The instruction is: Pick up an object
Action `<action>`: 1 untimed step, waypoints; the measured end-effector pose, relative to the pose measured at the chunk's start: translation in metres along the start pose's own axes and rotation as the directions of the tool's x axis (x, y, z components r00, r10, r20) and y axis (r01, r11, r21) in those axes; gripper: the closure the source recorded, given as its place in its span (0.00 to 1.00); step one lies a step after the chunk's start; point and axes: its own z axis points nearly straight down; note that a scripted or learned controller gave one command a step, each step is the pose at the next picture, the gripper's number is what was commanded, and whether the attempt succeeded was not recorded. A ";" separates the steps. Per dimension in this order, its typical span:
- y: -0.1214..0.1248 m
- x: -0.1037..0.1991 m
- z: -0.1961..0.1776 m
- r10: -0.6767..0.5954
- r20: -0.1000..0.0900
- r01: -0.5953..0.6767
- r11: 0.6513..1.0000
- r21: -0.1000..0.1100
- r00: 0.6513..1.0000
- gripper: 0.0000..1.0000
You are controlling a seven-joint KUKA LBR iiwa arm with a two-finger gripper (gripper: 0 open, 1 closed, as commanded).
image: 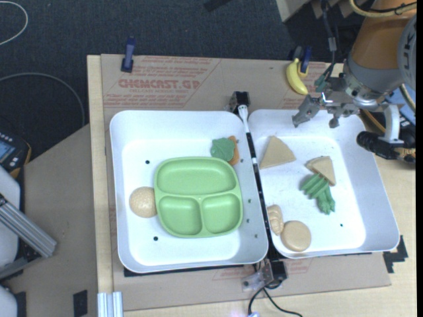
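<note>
My gripper (pixel 318 114) hangs over the far edge of the right bin (pixel 370 197), its two fingers spread apart with nothing between them. In that bin lie a tan wedge (pixel 275 152), a smaller tan wedge (pixel 322 168), a green leafy toy (pixel 318 190), a round tan bun (pixel 296 235) and a small tan piece (pixel 273 217). The left bin (pixel 129 150) holds a green divided plate (pixel 197 197), a round tan piece (pixel 142 201) and a green and orange toy (pixel 225 148).
A yellow banana (pixel 297 76) lies on the cardboard behind the right bin. A blue clip (pixel 128 54) sits at the board's far left edge. A black clamp (pixel 240 102) marks the seam between the bins. Cables run near the arm at right.
</note>
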 end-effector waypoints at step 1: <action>-0.024 -0.011 -0.171 0.000 0.005 0.000 1.000 -0.021 1.000 0.00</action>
